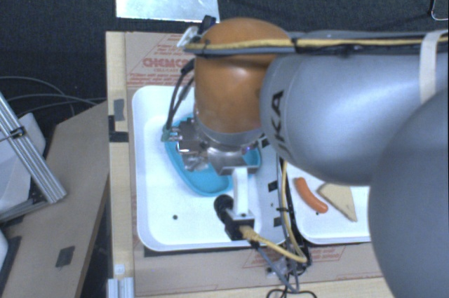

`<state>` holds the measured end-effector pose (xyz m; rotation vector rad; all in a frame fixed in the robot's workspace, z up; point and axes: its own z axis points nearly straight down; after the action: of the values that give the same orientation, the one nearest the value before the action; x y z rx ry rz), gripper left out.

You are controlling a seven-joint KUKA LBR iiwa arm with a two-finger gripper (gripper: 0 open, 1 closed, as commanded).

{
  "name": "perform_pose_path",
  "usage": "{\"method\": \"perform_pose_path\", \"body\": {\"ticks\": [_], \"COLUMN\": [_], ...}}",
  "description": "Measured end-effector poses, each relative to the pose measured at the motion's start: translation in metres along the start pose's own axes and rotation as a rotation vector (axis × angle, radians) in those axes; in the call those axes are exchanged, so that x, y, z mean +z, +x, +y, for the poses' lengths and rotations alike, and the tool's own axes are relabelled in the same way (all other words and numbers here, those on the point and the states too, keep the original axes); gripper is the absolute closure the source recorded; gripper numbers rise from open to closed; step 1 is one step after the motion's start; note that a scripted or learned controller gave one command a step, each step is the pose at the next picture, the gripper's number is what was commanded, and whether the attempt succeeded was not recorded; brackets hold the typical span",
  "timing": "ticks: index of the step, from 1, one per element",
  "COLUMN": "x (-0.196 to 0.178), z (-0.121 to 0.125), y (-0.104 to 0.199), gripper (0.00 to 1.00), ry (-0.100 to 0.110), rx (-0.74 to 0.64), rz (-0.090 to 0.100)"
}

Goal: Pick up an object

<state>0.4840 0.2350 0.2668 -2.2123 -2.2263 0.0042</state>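
From the camera view above the bench (118,170), my arm (351,114) comes in from the right edge as a thick, smooth grey body. It bends down at the rounded, glossy orange band (235,72) so that the wrist points almost straight down into the left bin (151,219). My tool (200,162) hangs below that band, a cluster of dull metal parts low over the bin floor. My own wrist hides its tips, so I cannot tell whether it is spread or pressed together, or whether it grips anything.

Right under the tool lies a blue oblong piece (207,183). It is smooth like plastic, with a rounded end toward the bench's near edge. It sits in the left bin, on the side that meets the right bin (337,239), and the tool covers its far end.

Both bins are shallow white trays with rounded corners and raised rims, side by side on a brown cardboard sheet (158,58) with red print.

In the right bin, close to the near edge, lies an orange sausage-shaped thing (310,195), slim and round-ended. Just beside it, toward the right edge, is a flat, matte tan wedge (342,202).
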Motion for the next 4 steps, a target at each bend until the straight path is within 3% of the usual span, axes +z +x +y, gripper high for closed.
{"method": "perform_pose_path", "body": {"ticks": [1,2,3,4], "x": [-0.011,0.109,0.127,0.018], "z": [0.003,0.024,0.084,0.012], "y": [0.000,-0.002,-0.047,-0.002], "gripper": [1.00,1.00,1.00,1.00], "ry": [-0.006,0.005,-0.007,-0.011], "rx": [0.002,0.007,0.011,-0.004], "rz": [0.002,-0.005,-0.003,0.008]}}
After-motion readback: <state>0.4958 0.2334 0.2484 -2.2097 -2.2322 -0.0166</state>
